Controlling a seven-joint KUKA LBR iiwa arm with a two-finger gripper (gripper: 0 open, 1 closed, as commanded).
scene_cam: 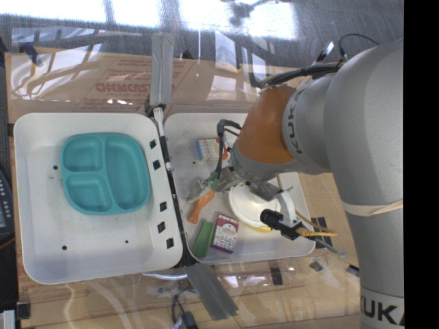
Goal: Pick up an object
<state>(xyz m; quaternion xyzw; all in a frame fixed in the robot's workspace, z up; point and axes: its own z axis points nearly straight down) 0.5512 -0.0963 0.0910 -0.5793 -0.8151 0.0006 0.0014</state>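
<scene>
Over the bin on the view's right, the grey arm (322, 129) reaches in, and its orange band covers much of that bin's (186, 162) far half. The neighbouring bin (34, 204) on the view's left holds a teal divided tray (106, 172), lying flat.

All the loose objects lie in the right-side bin. A white plate (247, 204) sits just below the wrist, partly covered by it. Near the front wall lies a red-and-white carton (226, 233), and just beside it a green object (203, 238) set at a slant. An orange piece (201, 206) lies above the green one, towards the wall between the two bins. A small blue-and-white box (206, 148) rests further back.

The gripper (218, 180) is low in this bin, between the small box and the orange piece and close to the plate's edge. Whether it is open or closed cannot be told, since the wrist hides it, nor whether it touches anything.
</scene>
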